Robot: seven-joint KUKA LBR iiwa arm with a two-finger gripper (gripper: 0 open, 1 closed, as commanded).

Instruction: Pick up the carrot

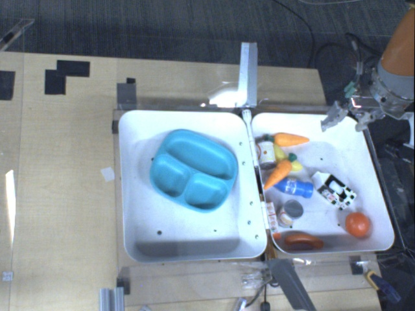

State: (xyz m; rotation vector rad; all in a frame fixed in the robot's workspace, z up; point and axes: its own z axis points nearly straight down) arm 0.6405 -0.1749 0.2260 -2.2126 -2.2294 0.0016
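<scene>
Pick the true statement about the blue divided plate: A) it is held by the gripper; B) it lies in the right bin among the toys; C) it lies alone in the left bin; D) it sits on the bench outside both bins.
C: the blue divided plate lies by itself in the left bin, while the carrots and other toys crowd the right bin.

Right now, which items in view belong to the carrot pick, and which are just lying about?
Job:
two carrots, both in the right bin
gripper, at that bin's far rim

Lying about:
blue divided plate in the left bin
blue bottle
tomato
black-and-white toy
</scene>
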